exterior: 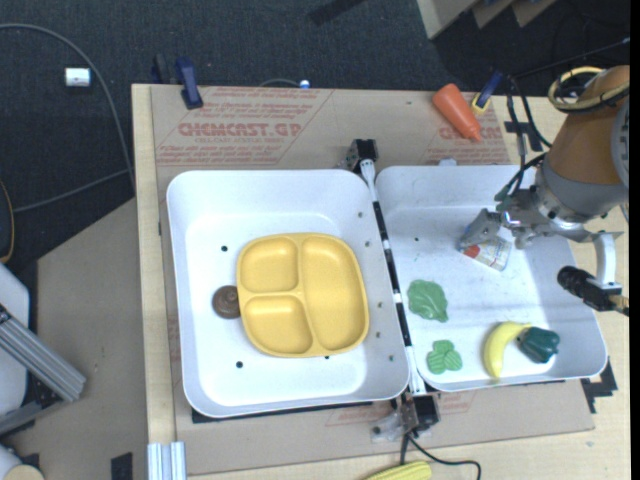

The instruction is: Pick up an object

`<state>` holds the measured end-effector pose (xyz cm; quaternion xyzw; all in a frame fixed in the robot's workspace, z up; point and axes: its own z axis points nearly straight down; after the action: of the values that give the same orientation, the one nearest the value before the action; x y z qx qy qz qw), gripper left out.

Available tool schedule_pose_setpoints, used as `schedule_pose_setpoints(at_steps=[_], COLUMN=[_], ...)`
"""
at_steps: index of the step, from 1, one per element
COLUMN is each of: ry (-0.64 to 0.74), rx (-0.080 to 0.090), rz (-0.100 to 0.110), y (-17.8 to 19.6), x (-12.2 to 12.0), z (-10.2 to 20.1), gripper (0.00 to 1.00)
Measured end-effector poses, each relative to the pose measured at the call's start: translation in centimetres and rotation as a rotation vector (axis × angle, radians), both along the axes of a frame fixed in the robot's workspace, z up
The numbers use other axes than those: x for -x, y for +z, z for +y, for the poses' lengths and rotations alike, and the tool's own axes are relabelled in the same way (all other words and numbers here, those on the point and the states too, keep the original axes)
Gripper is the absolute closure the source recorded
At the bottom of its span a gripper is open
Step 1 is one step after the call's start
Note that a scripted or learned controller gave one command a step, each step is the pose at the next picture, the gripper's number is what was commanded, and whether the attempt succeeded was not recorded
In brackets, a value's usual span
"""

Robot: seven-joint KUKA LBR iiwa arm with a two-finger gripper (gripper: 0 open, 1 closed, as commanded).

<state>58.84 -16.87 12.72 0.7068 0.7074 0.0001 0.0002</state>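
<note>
My gripper (484, 238) is low over the upper middle of the right bin (440, 193), reaching in from the right. A small white and red object (491, 257) lies directly beneath it, touching or nearly touching it. Further forward in the same bin lie a green leafy piece (428, 299), a smaller green leafy piece (443, 357), a yellow banana (500, 348) and a dark green pepper-like object (539, 343) against the banana. The left bin (200, 208) holds a yellow divided plate (300, 295) with a small brown round object (226, 302) by its left edge.
An orange carrot-shaped object (458, 113) lies on the bench behind the right bin. A blue clamp (187, 83) sits at the bench's back left corner. Cables and the grey arm (585, 168) occupy the right side.
</note>
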Motion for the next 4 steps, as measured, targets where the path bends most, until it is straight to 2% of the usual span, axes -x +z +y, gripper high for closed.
schedule_pose_setpoints(at_steps=[1,2,3,4], ry=[0.001,0.002,0.002,-0.001], rx=[0.006,0.011,0.011,0.000], rz=[-0.012,-0.018,-0.017,0.002], y=[-3.7,-2.5,-2.6,-1.7], x=[-3.6,-3.7,-3.7,-1.3], z=[0.8,0.7,0.7,0.7], gripper=[0.00,1.00,0.00,0.00])
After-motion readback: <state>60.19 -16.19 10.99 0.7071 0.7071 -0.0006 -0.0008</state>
